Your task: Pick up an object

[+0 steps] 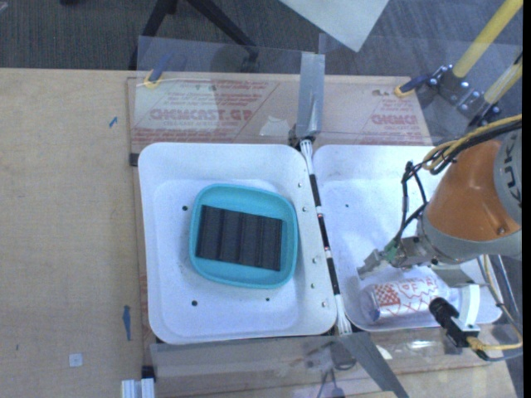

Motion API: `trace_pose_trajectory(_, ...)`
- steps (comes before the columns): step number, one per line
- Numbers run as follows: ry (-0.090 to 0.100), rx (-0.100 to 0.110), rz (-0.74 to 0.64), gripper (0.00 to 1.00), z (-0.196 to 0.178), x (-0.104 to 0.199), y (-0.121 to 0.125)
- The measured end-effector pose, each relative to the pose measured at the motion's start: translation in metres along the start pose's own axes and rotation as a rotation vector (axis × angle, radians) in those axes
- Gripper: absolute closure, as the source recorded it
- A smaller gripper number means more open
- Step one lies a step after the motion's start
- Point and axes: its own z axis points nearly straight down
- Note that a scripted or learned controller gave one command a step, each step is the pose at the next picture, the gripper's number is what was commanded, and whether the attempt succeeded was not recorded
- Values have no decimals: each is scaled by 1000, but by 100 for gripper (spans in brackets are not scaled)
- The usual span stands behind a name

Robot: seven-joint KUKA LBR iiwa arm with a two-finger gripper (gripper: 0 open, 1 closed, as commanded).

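Pincer grip unclear, above patterned cup; teal tray in left bin

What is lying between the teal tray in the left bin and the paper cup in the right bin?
In the camera view, between the teal tray and the paper cup lie bare white bin floor and the two bins' adjoining rims, nothing else.

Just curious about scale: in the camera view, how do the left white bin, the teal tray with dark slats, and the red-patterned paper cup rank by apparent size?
1. Left white bin
2. Teal tray with dark slats, lying inside that bin
3. Red-patterned paper cup, lying on its side in the right bin, partly hidden by the arm
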Motion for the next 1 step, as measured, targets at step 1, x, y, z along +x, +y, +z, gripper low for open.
trace_pose_trajectory(1,5,4,-143,0,10,-2,-4)
